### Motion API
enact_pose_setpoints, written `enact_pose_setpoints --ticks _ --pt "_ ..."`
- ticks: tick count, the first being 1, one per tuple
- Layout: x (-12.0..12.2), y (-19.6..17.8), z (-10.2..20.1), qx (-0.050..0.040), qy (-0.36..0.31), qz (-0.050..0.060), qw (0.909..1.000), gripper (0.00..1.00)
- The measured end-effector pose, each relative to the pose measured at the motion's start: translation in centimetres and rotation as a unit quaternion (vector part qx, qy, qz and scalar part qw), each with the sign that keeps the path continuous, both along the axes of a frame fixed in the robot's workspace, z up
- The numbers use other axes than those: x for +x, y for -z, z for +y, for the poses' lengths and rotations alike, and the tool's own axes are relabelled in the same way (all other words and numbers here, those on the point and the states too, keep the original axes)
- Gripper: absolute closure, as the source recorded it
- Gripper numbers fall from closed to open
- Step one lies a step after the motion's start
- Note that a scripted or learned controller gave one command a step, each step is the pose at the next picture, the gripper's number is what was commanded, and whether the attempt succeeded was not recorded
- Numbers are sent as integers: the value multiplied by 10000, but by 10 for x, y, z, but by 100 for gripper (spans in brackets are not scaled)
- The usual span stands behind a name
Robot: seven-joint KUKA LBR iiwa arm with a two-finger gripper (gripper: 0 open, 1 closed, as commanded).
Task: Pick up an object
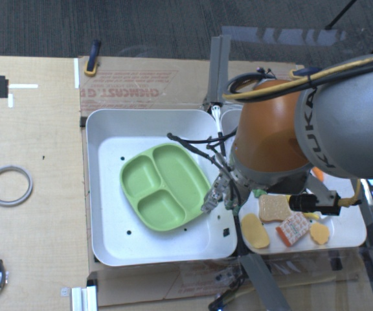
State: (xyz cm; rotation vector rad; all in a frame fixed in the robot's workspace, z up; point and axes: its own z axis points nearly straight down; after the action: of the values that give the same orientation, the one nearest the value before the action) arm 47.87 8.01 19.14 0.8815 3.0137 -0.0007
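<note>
The green divided plate [165, 186] lies tilted in the left bin [102, 193], its right rim just at the gripper [214, 198]. I cannot tell the jaws' state (too small and blurred). A good grasp probably means straddling that thin rim squarely before lifting, so it doesn't slip.

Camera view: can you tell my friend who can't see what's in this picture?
A big grey and orange robot arm reaches from the right, its gripper at the edge of a green divided plate lying in the left white bin. The right bin holds small toy foods, and a roll of tape rests on the wooden bench.
</note>
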Motion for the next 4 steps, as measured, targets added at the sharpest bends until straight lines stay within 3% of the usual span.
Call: enact_pose_setpoints --ticks 1,2,3,4 --pt "10 10 66 -2 -1216 12 9926 100" --pt "2 -15 31 -2 -2295 -15 9733 100" --pt "0 -24 64 2 -4504 -1 8928 100" --pt "10 -30 28 1 -5379 1 8430 100"
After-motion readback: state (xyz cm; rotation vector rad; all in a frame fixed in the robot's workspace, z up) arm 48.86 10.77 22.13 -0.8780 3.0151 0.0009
